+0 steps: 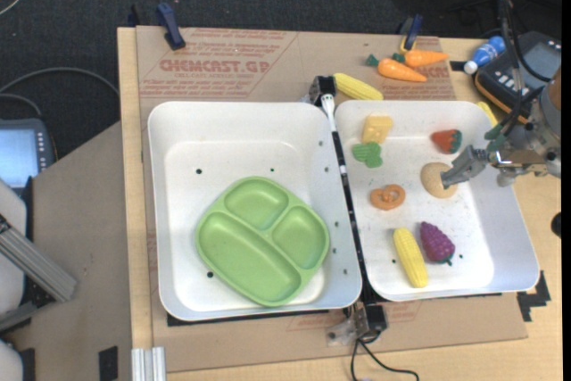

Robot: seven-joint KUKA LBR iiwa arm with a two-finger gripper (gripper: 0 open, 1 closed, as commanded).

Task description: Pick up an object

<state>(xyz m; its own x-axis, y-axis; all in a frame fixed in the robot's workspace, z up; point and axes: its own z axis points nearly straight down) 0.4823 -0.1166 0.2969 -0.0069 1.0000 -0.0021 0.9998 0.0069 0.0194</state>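
Pincer (464, 167) hangs over a round tan cookie (434, 179); whether it grips, I cannot tell.

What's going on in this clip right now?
A robot arm reaches in from the right over the right bin, its gripper low beside a tan round piece. Nothing is visibly held. Around it lie a strawberry, an orange ring, a corn cob and purple grapes. The left bin holds a green divided plate.
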